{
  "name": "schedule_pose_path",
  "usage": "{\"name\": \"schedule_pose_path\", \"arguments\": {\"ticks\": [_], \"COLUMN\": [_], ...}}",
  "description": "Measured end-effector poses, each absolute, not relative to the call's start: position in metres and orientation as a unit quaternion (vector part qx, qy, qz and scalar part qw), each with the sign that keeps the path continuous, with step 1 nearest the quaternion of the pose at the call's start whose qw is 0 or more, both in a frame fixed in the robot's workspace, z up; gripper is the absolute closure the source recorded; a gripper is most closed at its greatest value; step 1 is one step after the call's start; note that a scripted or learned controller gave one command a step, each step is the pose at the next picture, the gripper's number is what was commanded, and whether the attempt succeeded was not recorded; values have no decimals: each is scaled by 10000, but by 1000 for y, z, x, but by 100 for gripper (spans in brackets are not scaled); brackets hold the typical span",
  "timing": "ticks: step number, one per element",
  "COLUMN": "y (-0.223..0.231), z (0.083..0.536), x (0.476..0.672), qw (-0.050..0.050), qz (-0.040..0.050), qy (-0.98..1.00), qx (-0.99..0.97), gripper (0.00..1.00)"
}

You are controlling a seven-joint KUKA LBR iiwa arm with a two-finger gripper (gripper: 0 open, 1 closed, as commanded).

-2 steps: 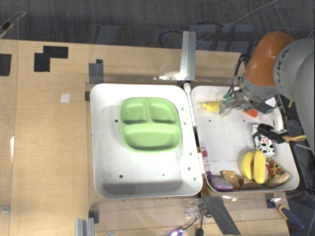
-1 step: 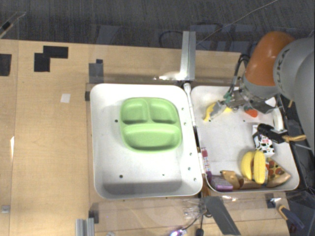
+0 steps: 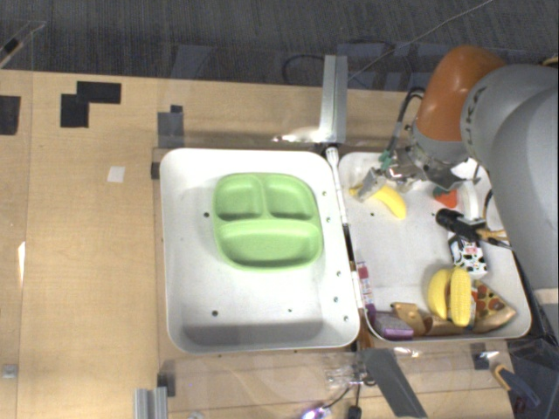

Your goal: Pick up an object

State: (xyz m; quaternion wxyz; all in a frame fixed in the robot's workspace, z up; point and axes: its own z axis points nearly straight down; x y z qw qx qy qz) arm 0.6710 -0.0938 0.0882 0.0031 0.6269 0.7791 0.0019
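The arm enters from 3 o'clock, its orange band (image 3: 456,92) at the upper right, and reaches down into the right bin (image 3: 410,269). The gripper (image 3: 384,180) sits low at the bin's 11 o'clock corner, just above a small yellow banana-shaped piece (image 3: 392,202) that lies tilted on the bin floor. The metal fingertips are close to the piece's upper end — whether they touch it I cannot tell, and whether they stand apart or together I cannot tell either; nothing is seen clamped between them.

Other things lie in the same bin: at 5 o'clock a pair of yellow corn-like pieces (image 3: 449,295) stands side by side, with a pizza slice toy (image 3: 491,305) just beside them; a brown piece (image 3: 410,316) and a purple item (image 3: 391,328) rest along the 6 o'clock wall. A black-and-white object (image 3: 465,243) lies near the 3 o'clock wall.

The left bin (image 3: 188,304) holds a green divided plate (image 3: 265,218) — three compartments, set toward 1 o'clock of the bin's middle.
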Motion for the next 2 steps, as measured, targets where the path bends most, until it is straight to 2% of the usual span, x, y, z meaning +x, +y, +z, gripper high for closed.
{"name": "schedule_pose_path", "arguments": {"ticks": [1,2], "y": [-92,-16], "z": [100,210], "x": [671,657], "qw": [14,36], "qz": [16,37], "qy": [7809,8054], "qx": [6247,5927], "gripper": [100,100]}}
